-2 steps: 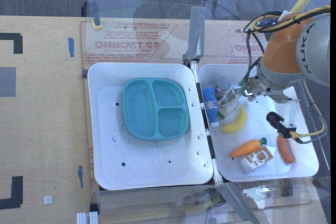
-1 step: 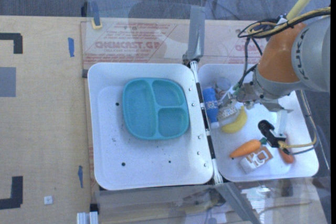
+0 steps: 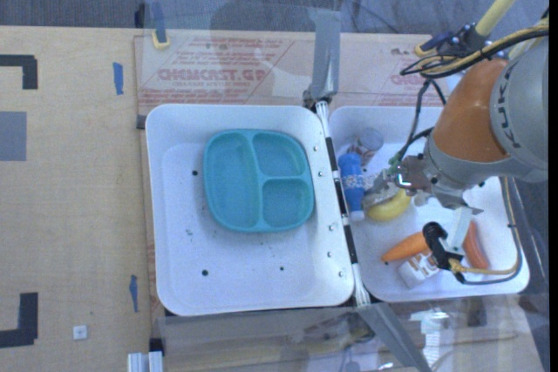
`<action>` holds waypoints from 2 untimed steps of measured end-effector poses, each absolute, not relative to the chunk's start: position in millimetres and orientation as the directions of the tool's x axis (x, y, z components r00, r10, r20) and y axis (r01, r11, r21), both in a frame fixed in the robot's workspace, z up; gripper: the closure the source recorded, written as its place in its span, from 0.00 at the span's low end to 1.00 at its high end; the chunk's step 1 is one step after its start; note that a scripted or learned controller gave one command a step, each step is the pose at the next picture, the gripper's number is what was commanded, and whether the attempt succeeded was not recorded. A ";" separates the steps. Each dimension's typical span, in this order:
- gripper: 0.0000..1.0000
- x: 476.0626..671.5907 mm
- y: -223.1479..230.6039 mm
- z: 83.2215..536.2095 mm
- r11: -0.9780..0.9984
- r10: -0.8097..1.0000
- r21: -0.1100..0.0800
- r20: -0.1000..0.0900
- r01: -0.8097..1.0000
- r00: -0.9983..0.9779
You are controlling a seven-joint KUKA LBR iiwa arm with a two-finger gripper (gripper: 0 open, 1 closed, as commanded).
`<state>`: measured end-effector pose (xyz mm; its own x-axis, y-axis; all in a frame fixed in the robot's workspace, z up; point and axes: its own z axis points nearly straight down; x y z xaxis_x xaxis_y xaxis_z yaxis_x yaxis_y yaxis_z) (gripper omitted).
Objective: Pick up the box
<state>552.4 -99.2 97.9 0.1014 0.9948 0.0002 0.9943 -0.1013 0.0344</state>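
Hovering low over the right bin [image 3: 506, 270] at centre right, the gripper [image 3: 394, 185] sits beside a banana [image 3: 389, 206]; finger state unclear, no box visibly held.

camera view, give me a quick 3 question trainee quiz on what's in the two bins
1. True or false: the teal divided plate lies in the left bin.
2. Which bin is the tool over? A) left B) right
3. Fill in: the yellow banana lies next to the ____ bottle by the divider.

Key: 1 true; 2 B, the right bin; 3 blue.
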 end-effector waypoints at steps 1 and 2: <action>0.00 570.0 -96.3 94.4 -0.116 0.993 0.016 0.001 0.993 0.116; 1.00 571.5 -97.4 105.6 -0.119 0.993 0.022 0.002 0.993 0.119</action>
